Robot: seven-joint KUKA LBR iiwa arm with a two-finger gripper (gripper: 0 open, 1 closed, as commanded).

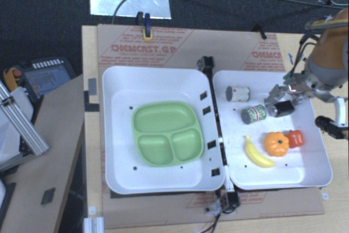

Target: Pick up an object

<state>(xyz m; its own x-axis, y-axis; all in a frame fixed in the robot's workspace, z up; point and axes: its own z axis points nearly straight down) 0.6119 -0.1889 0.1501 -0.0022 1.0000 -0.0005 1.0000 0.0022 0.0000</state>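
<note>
The right bin [316,172] holds several objects. A small whitish can [238,94] lies near its back. A green can [254,113] lies on its side in the middle. A yellow banana [258,154], an orange pumpkin [276,143] and a small red object [295,138] sit toward the front. My gripper [278,102] hangs low over the bin, just right of the green can and behind the pumpkin. Nothing shows in its grasp. The arm's orange band [332,46] is at the right edge.
The left bin [117,117] carries a green divided plate [166,133]. A black hinge strip [214,117] runs between the bins. A teach pendant [46,79] and a metal rail [22,125] lie on the side table at left.
</note>
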